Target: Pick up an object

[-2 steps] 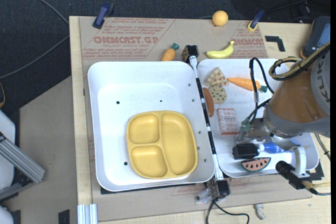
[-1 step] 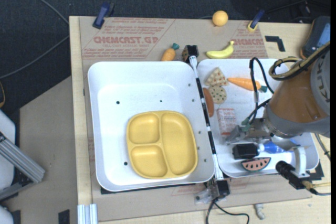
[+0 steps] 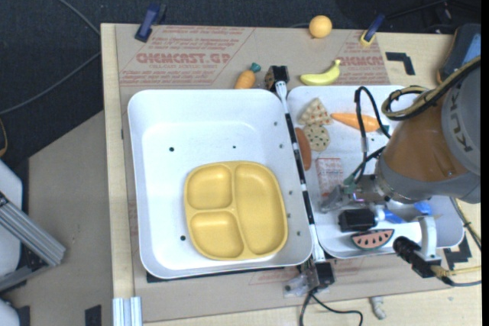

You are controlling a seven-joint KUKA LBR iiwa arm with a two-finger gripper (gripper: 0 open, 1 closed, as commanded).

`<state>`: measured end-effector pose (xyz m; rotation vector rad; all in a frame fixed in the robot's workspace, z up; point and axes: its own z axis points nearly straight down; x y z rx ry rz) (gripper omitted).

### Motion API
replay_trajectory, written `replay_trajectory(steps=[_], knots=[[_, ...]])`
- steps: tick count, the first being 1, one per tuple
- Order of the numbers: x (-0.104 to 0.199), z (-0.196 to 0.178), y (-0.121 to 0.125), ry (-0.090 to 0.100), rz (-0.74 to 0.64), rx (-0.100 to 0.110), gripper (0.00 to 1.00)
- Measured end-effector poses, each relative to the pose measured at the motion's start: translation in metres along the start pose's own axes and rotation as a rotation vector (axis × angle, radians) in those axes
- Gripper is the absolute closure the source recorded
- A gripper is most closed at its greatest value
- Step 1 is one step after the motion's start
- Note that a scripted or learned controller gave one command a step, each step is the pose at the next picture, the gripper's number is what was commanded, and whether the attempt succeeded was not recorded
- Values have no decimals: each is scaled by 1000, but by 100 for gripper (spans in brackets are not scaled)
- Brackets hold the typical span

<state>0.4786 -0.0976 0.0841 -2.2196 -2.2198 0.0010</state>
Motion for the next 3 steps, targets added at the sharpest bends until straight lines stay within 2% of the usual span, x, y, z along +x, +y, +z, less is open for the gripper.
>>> replay_trajectory(steps=[3], knots=[[-11,0,0,-1,0,-2,0]])
